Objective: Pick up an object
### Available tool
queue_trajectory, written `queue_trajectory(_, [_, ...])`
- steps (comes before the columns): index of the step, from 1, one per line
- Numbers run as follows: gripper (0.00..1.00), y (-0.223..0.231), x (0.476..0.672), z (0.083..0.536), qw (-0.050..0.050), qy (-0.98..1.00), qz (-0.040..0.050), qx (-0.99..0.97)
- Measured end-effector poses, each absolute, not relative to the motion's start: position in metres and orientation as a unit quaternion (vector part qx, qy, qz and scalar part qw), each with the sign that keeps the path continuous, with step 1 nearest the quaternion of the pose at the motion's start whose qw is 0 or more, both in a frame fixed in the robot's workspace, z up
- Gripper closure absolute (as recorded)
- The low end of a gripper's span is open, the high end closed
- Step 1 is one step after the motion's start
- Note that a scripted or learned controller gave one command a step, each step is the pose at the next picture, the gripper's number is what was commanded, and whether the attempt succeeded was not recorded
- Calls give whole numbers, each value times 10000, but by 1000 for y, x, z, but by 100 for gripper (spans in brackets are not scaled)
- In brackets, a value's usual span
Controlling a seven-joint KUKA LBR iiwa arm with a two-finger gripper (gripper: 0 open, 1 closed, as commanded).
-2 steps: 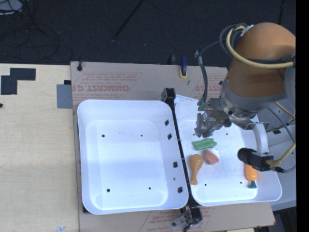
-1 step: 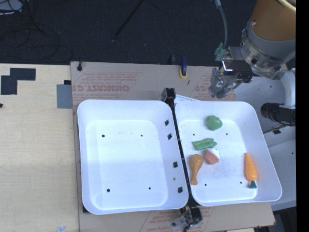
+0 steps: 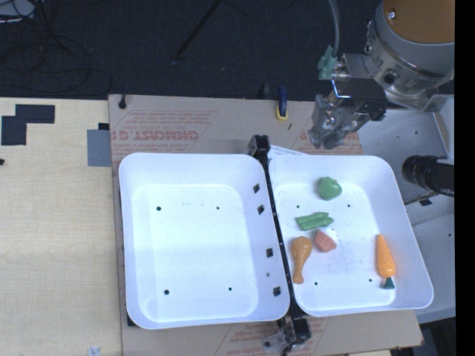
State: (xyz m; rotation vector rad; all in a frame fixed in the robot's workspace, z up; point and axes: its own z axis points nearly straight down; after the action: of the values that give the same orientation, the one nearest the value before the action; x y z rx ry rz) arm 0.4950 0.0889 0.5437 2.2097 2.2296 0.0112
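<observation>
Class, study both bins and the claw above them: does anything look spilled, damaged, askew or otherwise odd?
Nothing stands out. The green round toy, green pod, pink piece, drumstick and carrot all lie inside the right bin, none over its rim. The claw hangs above that bin's far edge, touching nothing.

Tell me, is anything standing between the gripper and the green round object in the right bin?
Nothing visible does. The gripper hovers above the right bin's far rim, and the green round object lies just below it, apart from the other toys.
</observation>
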Motion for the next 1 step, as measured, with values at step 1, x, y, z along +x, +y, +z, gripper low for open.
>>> queue_trajectory(1, [100, 68, 474, 445, -40, 7068, -58, 7074])
